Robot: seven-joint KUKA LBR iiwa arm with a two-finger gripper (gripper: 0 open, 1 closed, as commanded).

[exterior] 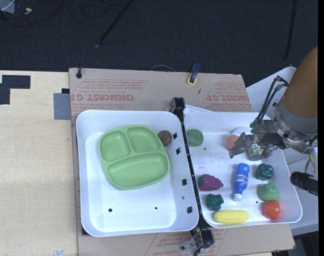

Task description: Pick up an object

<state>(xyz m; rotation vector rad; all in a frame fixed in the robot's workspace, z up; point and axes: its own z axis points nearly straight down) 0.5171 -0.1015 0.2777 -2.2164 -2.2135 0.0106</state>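
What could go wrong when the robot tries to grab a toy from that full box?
The hand hovers over the right bin, close to an orange toy and the blue bottle. Coming down, it might bump one aside instead of catching it. The toys look round and smooth, like the green ball, so one could roll or slip away. The bottle lies close to the dark green toy, so the hand might nudge both.

Orange-banded grey arm, black cables, and a seemingly dark metal hand.
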